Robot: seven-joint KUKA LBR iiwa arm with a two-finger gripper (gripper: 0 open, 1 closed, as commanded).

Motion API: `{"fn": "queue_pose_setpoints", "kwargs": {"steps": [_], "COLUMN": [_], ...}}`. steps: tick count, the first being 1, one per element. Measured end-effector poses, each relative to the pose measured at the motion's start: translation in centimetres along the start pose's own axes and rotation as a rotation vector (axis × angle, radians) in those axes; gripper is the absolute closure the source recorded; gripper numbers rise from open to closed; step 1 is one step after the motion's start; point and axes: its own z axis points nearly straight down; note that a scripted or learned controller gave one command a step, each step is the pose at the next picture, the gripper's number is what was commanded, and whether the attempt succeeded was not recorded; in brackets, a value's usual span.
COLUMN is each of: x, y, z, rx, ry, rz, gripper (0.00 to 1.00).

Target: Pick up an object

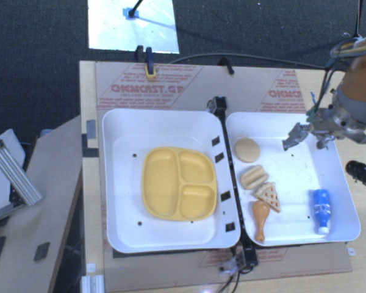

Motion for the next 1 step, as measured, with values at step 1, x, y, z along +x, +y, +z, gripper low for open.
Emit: {"fn": "queue_pose_setpoints", "kwargs": {"steps": [1], "x": [0.01], "y": [0.21], "z": [-0.52], "rx": [-0.01], "ry": [-0.002], "rz": [-0.002], "gripper": [0.0]}}
